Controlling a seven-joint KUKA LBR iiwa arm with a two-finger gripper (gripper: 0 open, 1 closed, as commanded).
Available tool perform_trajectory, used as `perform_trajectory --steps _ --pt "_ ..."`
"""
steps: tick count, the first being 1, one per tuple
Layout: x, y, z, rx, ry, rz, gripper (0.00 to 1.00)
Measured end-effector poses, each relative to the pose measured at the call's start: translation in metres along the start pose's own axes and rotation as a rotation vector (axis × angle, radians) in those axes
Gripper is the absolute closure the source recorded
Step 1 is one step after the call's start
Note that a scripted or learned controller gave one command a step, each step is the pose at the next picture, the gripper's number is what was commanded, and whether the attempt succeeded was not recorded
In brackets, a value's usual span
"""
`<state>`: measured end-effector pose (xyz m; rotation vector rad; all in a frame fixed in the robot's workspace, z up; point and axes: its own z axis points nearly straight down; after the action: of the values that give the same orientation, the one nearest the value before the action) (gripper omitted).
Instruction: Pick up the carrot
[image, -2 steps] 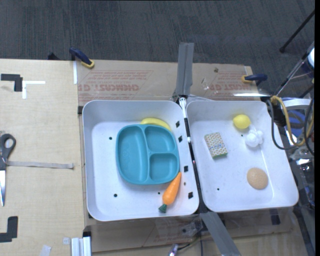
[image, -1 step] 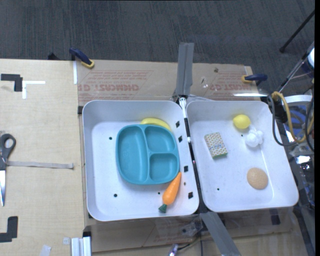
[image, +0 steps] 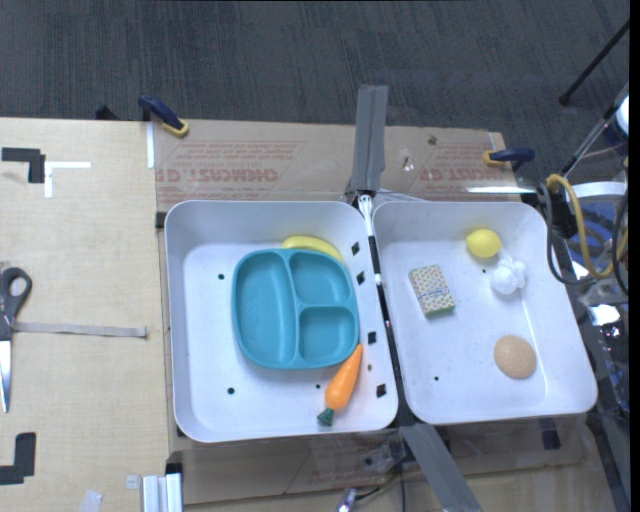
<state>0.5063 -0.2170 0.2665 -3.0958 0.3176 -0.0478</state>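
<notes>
We are looking down at two white bins lying side by side on the bench. The carrot (image: 342, 381) is lying in the left bin (image: 200, 330), in the lower middle of the frame. It is lying tilted, with its orange thick end pointing up and to the right and its green tip (image: 325, 417) pointing down toward the lower rim of the bin. Its upper end is touching the lower right edge of a blue divided plate (image: 295, 307), which is taking most of the middle of that bin. Behind the plate, toward the top of the frame, a yellow object (image: 310, 243) is showing partly; we cannot tell what it is.

In the right bin (image: 460, 390) four things are lying well apart from each other: a yellow ball (image: 483, 243) at the upper right, a white crumpled thing (image: 508, 277) just below it, a small patterned block (image: 432, 291) to the left, and a beige round thing (image: 515, 357) lower right.

A pair of scissors (image: 10, 300) is lying at the left edge of the frame, on the wooden bench (image: 80, 250).

Nothing is touching the carrot from above. About the gripper, we cannot tell whether it is released or clenched.
</notes>
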Motion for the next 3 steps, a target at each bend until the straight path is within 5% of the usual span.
perform_trajectory --steps 1,2,3 --pt "0.003 -0.003 -0.009 0.012 0.011 0.001 1.0" --pt "-0.021 0.006 0.061 -0.024 -0.025 0.001 1.0" --pt "-0.019 0.004 0.052 -0.015 -0.024 0.008 1.0"
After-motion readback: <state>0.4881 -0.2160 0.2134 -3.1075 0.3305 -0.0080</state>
